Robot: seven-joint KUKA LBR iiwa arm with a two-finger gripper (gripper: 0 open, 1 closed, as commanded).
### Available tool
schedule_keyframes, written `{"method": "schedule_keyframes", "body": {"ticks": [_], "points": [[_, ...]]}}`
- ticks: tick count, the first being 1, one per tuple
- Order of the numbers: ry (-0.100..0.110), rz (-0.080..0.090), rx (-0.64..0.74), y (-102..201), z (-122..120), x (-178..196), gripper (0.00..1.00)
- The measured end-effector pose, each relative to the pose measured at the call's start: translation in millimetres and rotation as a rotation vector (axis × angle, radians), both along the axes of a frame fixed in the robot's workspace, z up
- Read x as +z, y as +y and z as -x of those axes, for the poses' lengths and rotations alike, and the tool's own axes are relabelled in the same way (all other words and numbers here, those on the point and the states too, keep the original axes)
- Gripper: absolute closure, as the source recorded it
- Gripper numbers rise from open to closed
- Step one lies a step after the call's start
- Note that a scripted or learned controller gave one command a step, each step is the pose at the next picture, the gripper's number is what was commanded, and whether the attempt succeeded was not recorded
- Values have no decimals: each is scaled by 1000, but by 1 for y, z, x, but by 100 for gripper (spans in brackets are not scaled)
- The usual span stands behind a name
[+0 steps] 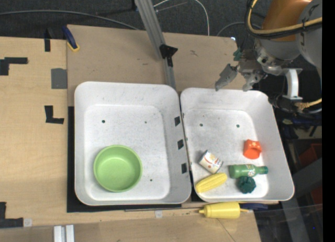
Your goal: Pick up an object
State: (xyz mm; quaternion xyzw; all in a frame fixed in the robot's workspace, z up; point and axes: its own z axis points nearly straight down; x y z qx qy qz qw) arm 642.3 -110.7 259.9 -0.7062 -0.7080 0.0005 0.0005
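Observation:
My gripper (236,80) hangs above the far edge of the right bin (220,102), its two fingers spread apart with nothing between them. Well below it, in the near part of that bin, lie a small white can (211,161), a yellow corn cob (210,183), a green bottle (247,171), a dark green broccoli piece (246,184) and an orange block (252,149). The left bin (125,97) holds a green bowl (118,168) in its near left corner.
A yellow mustard bottle (222,210) lies on the bench just outside the right bin's near rim. A grey metal pole (153,23) slants up from between the bins' far ends. Cables run behind the arm at the top right.

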Motion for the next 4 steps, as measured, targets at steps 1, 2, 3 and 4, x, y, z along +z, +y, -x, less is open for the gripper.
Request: {"method": "schedule_keyframes", "body": {"ticks": [1,2,3,4], "points": [[0,0,0,0,0,0,0],[7,1,-1,0,2,-65,0],[7,1,0,1,-1,-129,0],[1,2,0,2,-1,-174,0]]}}
